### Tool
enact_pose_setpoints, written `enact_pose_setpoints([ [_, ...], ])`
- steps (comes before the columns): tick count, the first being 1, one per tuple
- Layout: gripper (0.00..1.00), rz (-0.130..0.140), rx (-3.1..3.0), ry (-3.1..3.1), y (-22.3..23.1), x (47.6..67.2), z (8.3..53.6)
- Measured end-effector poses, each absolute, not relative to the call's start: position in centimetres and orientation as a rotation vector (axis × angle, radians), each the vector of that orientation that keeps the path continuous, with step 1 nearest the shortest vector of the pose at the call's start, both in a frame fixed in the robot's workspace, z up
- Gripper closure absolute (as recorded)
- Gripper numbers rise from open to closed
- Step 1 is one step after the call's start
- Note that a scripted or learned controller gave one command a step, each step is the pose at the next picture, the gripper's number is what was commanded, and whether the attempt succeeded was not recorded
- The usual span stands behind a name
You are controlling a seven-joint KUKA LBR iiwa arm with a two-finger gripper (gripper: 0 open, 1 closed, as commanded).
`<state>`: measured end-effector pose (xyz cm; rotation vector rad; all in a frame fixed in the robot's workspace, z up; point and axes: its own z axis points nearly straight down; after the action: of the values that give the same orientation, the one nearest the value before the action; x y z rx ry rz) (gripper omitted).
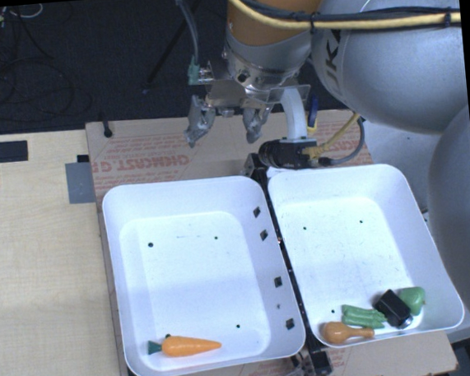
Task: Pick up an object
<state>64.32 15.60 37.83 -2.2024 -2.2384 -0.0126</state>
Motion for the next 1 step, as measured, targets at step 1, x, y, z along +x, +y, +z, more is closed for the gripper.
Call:
enact_pose_setpoints([
  [1,0.0,0.004,-2.213,-2.227,21.9,64.33,35.68],
])
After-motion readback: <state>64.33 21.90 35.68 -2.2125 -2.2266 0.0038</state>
